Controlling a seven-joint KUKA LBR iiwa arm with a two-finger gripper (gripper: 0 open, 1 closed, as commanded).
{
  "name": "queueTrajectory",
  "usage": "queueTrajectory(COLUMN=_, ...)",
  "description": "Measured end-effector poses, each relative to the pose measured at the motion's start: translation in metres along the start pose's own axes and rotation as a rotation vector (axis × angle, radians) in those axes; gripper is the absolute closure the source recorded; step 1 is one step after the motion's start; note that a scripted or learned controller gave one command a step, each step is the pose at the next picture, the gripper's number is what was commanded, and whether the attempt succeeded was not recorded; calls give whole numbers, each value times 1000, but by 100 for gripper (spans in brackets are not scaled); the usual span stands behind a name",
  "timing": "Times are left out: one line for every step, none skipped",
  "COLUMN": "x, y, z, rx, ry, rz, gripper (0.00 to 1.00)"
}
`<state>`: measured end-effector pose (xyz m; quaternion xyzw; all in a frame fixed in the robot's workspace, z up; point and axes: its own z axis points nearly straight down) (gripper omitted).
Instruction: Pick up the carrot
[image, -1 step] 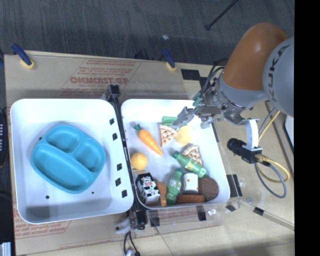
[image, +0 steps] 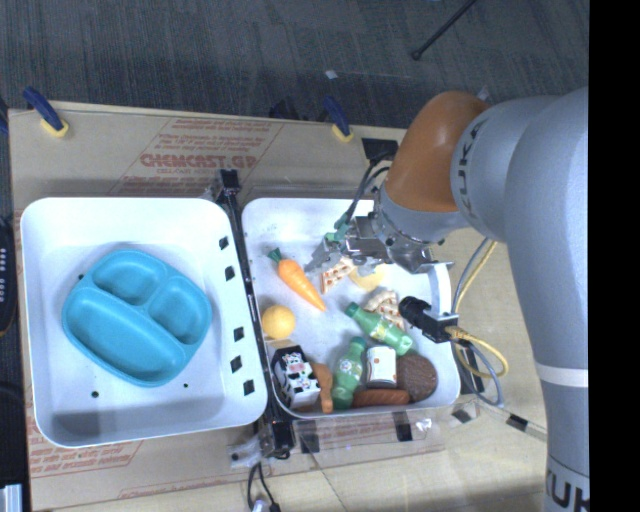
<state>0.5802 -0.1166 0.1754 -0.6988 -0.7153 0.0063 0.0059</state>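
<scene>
Carrot (image: 298, 283) lying in the right bin (image: 262, 222), toward ten o'clock of that bin's middle, leafy green end pointing to ten o'clock, orange tip to four o'clock. Resting free on the white floor, touched by nothing. Gripper (image: 338, 252) hanging just beside it at two o'clock from the carrot (metal parts and cables crowding the view there); cannot tell its state. Grey arm (image: 520, 180) coming in from three o'clock, orange band (image: 435, 150) above the wrist. Yellow ball (image: 278, 321) at six o'clock from the carrot, near but apart. Green bottle (image: 380, 327) at four o'clock. Along the bin's six o'clock edge a crowd: black-and-white box (image: 292, 370), tin can (image: 382, 365), sausage (image: 380, 397), brown round thing (image: 417, 374). Left bin (image: 40, 225) at nine o'clock holding a blue divided plate (image: 135, 318).
</scene>
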Motion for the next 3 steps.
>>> queueTrajectory(x=20, y=36, z=83, rx=-15, ry=-2, rz=-90, gripper=0)
queueTrajectory(x=19, y=35, z=73, rx=-9, ry=-5, rz=-96, gripper=100)
queueTrajectory(x=76, y=43, z=-20, rx=-14, ry=4, rz=301, gripper=100)
